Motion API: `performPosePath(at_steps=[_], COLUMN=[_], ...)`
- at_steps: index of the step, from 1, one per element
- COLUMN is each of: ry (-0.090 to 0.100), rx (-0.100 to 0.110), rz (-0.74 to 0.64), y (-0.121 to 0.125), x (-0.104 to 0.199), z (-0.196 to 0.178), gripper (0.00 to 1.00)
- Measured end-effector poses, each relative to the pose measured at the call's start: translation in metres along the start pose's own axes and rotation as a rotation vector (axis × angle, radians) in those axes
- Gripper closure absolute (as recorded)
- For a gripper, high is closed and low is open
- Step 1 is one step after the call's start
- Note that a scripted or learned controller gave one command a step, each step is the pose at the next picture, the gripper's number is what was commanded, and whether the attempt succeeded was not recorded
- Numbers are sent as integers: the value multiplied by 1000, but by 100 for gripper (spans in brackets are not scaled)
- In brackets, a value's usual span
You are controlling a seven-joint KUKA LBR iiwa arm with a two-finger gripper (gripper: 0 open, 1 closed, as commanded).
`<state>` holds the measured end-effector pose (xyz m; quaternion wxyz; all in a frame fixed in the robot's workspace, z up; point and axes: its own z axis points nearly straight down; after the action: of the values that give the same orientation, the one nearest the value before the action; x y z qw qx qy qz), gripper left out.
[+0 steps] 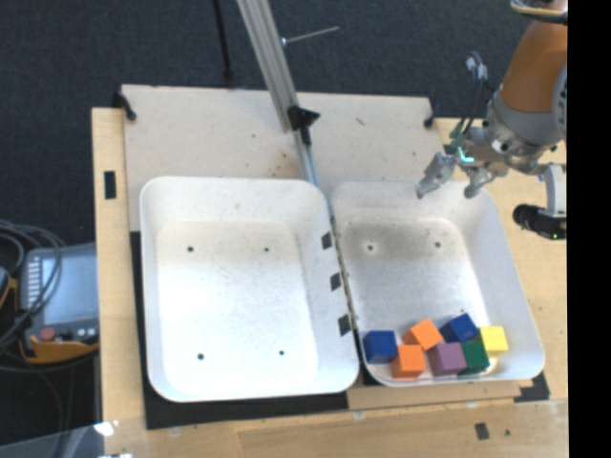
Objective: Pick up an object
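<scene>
Camera view: gripper, fingers apart and bare, hangs over the right bin's far rim, well apart from the blocks, so it likely must travel to them next.

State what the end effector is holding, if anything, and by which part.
Nothing: the end effector hangs open above the right bin's far edge, apart from the blocks.

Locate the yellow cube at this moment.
The yellow cube sits in the right bin, near corner, at the cluster's right end, beside the green cube.

Two bins side by side on desk. Blocks clustered in right bin, near corner. Hand above its far edge.
</scene>
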<state>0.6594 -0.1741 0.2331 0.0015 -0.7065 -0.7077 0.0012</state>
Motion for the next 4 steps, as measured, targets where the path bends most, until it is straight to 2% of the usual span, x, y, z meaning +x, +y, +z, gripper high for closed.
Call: performPosePath(at_steps=[1,2,3,4], ry=[-3,-3,-2,-2], rx=[-4,-1,0,-2], rz=[-3,2,0,0], y=[1,1,4,4], x=[-1,-7,-8,-9], z=[-3,40,101,137], gripper=[0,0,0,0])
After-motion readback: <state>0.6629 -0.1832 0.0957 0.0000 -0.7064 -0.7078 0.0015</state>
